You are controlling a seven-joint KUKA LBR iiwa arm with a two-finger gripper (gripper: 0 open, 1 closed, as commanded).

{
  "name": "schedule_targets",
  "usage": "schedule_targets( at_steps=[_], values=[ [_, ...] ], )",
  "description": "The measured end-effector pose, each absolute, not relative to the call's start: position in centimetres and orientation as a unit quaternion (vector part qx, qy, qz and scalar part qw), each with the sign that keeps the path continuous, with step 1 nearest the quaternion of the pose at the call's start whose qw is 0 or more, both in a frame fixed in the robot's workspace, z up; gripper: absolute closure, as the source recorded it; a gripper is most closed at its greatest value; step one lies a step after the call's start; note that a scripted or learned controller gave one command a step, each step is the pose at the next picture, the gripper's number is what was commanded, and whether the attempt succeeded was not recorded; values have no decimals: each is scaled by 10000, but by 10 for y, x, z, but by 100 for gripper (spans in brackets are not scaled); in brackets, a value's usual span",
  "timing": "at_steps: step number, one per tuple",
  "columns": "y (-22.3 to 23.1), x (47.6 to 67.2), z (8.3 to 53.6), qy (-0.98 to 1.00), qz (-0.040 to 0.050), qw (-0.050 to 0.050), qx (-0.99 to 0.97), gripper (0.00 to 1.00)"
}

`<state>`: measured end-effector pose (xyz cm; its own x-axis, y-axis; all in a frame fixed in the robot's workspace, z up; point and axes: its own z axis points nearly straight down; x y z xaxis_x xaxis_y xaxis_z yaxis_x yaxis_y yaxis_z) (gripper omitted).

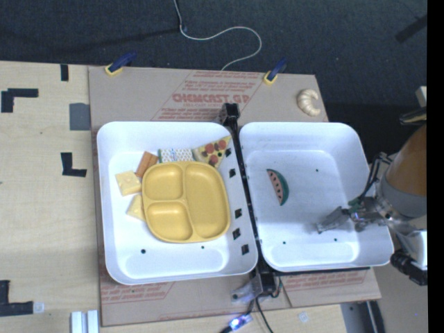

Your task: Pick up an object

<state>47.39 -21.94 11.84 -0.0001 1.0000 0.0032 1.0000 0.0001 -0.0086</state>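
A watermelon slice toy lies in the right bin, left of its middle. My gripper hangs low over the right bin's front right part, fingers pointing left, well to the right of and nearer than the slice. Nothing shows between its fingers. In the left bin a yellow divided plate lies flat, with a pizza slice toy, a brown cracker and pale yellow cheese pieces tucked around its back and left edges.
Both bins sit on a cardboard sheet held by blue and yellow clamps. A tan shell-like object rests behind the right bin. A white cable loops across the dark floor at the back.
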Motion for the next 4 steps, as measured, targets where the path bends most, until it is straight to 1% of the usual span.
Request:
schedule_targets(
  at_steps=[1, 2, 3, 4],
  values=[
    [-219, 474, 83, -7075, 5, -1, -7067, 0],
    [-220, 475, 96, -7072, 5, -23, -7070, 100],
    [-210, 472, 151, -7079, -7, -11, -7063, 100],
    [-201, 474, 210, -7082, -11, -20, -7060, 100]
  ],
)
